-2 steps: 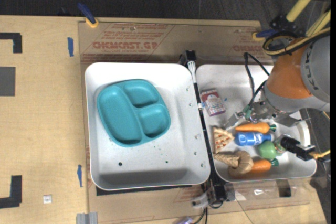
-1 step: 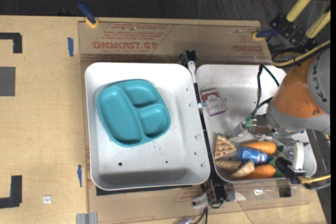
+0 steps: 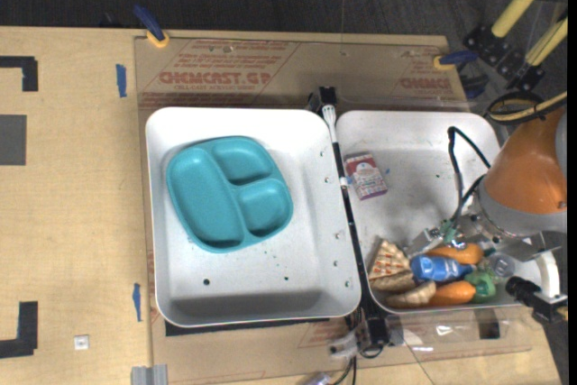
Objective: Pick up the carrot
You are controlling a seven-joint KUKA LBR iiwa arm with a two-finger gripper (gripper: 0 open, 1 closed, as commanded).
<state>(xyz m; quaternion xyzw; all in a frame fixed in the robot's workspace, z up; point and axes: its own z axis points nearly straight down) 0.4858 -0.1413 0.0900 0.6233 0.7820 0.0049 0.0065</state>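
Two white bins sit side by side on the bench, and the left bin (image 3: 180, 284) fills the middle of the frame, carrying a teal divided plate (image 3: 228, 191) that lies tilted across its upper left part. To its right, the right bin (image 3: 406, 140) runs toward the right edge of the frame, and all the action is crowded into its lower right corner. The arm (image 3: 530, 176) comes in from the right edge, its orange band showing bright, and drops down over that corner. The gripper (image 3: 458, 236) hangs low right above the heap of toys; whether its claw is wide or narrow, I cannot tell from this angle. Down in the heap, a pizza slice (image 3: 388, 261) lies at the left end, with a blue bottle (image 3: 433, 269) just beside it. The carrot (image 3: 451, 290) lies along the bottom wall of the right bin, orange with a green top (image 3: 482, 285) pointing right, just below the bottle and beneath the gripper. Higher up, well apart from the heap, a small red and white packet (image 3: 365, 176) rests near the left wall of the right bin.
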